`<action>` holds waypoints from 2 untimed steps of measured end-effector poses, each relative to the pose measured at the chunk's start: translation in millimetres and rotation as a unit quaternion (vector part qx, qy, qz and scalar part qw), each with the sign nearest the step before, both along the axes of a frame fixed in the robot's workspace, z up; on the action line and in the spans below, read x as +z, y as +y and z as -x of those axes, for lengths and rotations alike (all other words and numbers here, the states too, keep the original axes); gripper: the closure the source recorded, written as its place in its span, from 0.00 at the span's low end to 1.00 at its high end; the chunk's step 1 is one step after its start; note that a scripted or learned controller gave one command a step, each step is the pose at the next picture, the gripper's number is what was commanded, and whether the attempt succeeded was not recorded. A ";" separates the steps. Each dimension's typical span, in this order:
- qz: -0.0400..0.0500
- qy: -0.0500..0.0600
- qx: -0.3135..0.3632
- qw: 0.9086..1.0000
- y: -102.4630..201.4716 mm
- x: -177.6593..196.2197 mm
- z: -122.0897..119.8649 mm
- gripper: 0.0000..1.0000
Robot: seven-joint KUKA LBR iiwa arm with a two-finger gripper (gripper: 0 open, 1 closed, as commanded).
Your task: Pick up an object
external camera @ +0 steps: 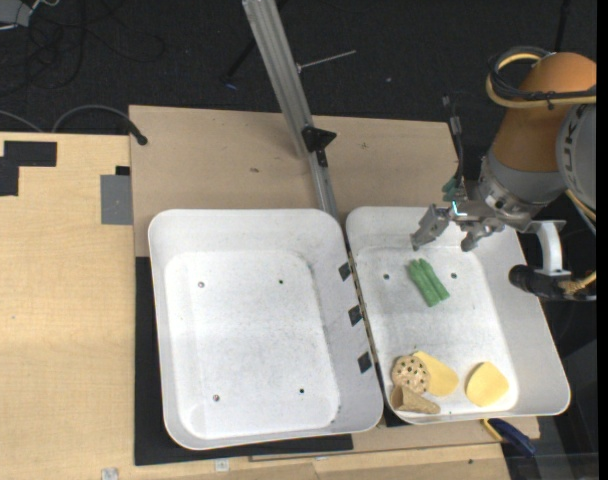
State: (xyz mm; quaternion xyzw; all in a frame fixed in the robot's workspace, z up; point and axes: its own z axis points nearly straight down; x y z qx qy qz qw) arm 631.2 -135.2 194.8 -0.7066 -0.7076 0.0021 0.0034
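The end effector (450, 231) hangs spread wide and grasping nothing, just above the ribbed green plastic block (427, 281) lying flat in the right white bin (534, 343).

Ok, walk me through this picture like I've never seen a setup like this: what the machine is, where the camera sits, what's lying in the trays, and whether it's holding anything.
The picture comes from a single camera fixed above the bench, looking down at a slant. The grey and orange thing on the right is a robot arm; at its end is a two-finger gripper, its open fingers spread apart with nothing between them. It hangs over the far end of the right bin.

Two shallow white bins sit side by side. The left bin has just bare white floor showing. In the right bin, a small green block lies just below the gripper. Near the front edge are a yellow piece, another yellow piece and a tan, hole-dotted piece with a small tan bit beside it.

The job is to pick up an object; nothing is lifted yet.
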 end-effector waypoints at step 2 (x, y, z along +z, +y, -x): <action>0.000 0.000 -0.001 1.000 -6.7 -44.8 3.9 0.00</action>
